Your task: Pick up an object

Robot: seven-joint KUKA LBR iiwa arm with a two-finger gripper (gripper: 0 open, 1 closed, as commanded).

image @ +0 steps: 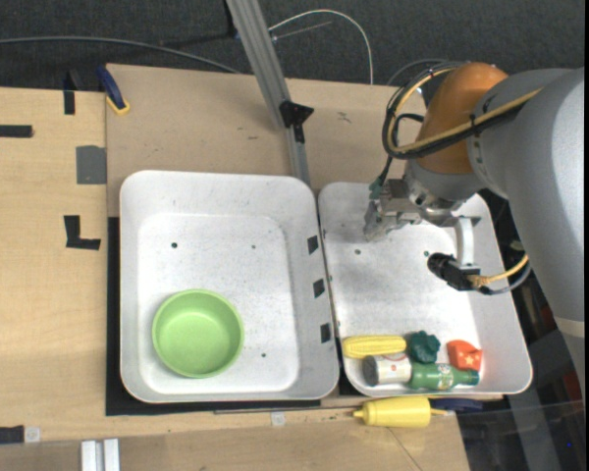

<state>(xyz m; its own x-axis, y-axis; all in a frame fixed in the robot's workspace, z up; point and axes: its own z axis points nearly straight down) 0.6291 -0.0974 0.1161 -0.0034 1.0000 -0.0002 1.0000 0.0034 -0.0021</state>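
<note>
Your gripper (381, 220) is hanging over the far-left corner of the right bin (412, 292), nothing under it, and honestly can't tell if it's open or closed from here. All the pickable stuff is jammed along the near edge: corn cob (374, 345), green bottle (440, 377), a small can (387, 370). I'd go for the corn, since it's on the pile's open side.

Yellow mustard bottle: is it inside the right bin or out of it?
Out. The yellow mustard bottle lies on its side on the bench, just past the near rim of the right bin.
</note>
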